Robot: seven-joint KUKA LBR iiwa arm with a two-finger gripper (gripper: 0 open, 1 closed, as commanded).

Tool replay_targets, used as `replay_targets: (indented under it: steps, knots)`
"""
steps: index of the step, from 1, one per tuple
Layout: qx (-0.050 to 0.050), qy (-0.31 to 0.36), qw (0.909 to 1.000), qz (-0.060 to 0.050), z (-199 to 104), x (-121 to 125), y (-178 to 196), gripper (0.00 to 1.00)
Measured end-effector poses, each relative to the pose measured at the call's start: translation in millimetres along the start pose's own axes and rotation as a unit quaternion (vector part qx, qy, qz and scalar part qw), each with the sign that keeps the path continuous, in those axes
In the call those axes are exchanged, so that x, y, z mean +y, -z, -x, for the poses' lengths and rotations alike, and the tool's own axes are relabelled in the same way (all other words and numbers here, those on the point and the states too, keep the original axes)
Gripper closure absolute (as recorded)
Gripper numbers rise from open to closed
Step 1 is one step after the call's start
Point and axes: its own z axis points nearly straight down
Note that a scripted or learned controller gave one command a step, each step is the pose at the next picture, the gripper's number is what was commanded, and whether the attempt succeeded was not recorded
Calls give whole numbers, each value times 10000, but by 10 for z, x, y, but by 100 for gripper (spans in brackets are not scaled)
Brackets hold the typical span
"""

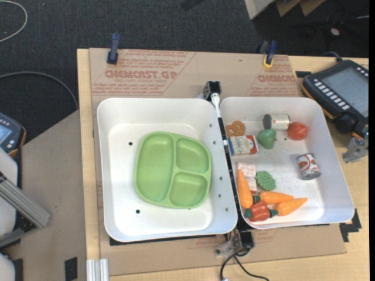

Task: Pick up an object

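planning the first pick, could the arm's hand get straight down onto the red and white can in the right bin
Probably yes. The can lies alone on bare floor of the right bin, apart from the tomato and carrots, with nothing above it.

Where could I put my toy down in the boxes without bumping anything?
Right bin: bare floor at its right side, between the red tomato, the can and the rim. Its left side is crowded, carrots included. Left bin: bare strips surround the green tray.

Robotics lab test bench. Beside the white bins [111,174] lies a teach pendant [340,89]. Clamps [113,47] hold the board.
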Motion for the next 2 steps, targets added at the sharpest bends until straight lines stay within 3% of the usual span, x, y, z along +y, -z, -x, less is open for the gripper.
replay_targets:
  steps: [1,2]
  knots:
    - [49,56,10000,-18,-1011,1,-1853,100]
    - [25,34,10000,1,-969,3,-1714,100]
